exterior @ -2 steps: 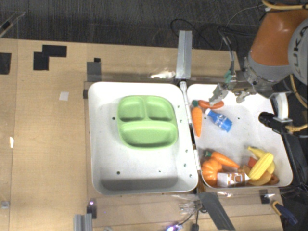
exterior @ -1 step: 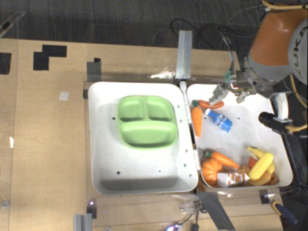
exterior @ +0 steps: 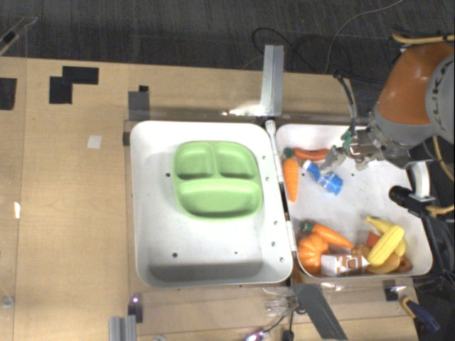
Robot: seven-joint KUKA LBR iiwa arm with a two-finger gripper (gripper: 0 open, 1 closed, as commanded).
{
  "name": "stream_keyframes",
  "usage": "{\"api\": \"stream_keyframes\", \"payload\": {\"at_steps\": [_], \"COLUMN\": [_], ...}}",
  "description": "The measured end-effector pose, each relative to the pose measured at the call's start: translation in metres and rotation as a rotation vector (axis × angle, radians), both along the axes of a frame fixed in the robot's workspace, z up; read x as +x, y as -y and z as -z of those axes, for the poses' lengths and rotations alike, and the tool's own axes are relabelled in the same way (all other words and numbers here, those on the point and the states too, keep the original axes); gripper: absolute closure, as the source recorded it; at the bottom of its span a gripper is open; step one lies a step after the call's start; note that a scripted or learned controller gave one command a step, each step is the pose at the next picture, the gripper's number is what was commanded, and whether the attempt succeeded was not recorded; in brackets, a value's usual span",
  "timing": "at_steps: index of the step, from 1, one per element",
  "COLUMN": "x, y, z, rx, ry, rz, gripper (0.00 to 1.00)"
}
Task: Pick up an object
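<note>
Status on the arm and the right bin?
Gripper low in right bin, above blue object. No grasp visible. Carrot close beside; green tray in left bin.

Blue object in the right bin

We see a small blue object (exterior: 329, 182) lying tilted on the bin floor, just beside the upright carrot (exterior: 291, 178).

Tool (exterior: 333, 160) seemingly touching blue object (exterior: 325, 178), right bin (exterior: 355, 130)
</note>
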State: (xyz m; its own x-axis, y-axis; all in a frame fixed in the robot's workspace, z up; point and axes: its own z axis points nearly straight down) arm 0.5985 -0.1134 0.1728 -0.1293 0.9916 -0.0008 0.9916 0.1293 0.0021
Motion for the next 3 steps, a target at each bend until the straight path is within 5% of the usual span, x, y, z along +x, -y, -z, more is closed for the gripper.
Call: {"api": "stream_keyframes", "payload": {"at_steps": [1, 2, 3], "x": [0.004, 0.069, 0.070], "y": [0.022, 0.010, 0.007], "z": [0.083, 0.087, 0.074], "rx": [-0.001, 0.001, 0.004], "ry": [0.011, -0.012, -0.012], "rz": [0.001, -0.010, -0.017], "gripper": [0.00, 0.00, 1.00]}}
